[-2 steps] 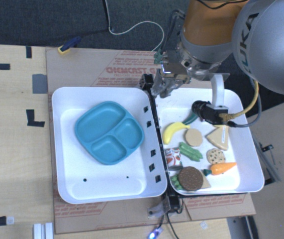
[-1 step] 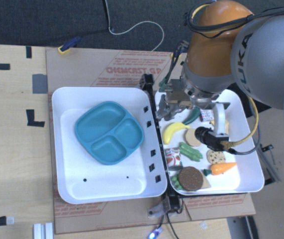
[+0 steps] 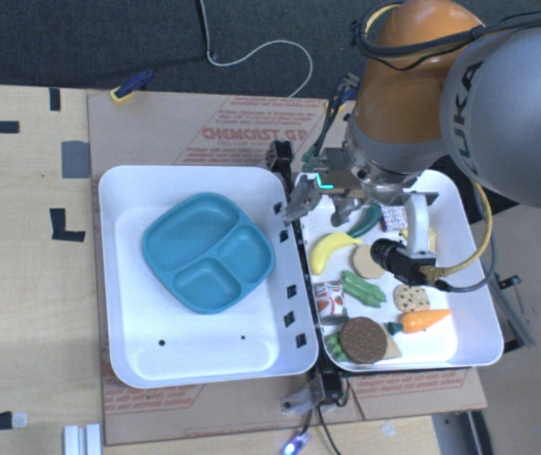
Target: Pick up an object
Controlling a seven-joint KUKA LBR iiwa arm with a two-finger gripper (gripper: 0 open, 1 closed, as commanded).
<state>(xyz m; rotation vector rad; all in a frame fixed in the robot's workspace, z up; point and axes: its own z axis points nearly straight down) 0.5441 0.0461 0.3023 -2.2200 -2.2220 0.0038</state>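
Our gripper (image 3: 351, 207) hangs low over the near-left part of the right bin (image 3: 469, 349), under the orange-banded wrist; the wrist blocks our view of it, so we cannot tell how it is set or whether it has anything in it.

We judge this to be the approach or descent step, with no object plainly lifted. The toy food lies clustered in the right bin: a yellow banana (image 3: 333, 250) just below the gripper, a dark green pepper-like piece (image 3: 366, 220) beside it, a green pea pod (image 3: 363, 288), a cracker (image 3: 409, 299), an orange carrot (image 3: 423, 319), a brown patty (image 3: 362, 339) and a small red-and-white can (image 3: 331, 300). The left bin (image 3: 118, 349) holds a blue divided plate (image 3: 207, 251).

The banana looks the likeliest target. Its long axis runs diagonally, from lower left to upper right, curving upward. Next we would want the jaws across its narrow width before lifting straight up, clear of the pea pod.
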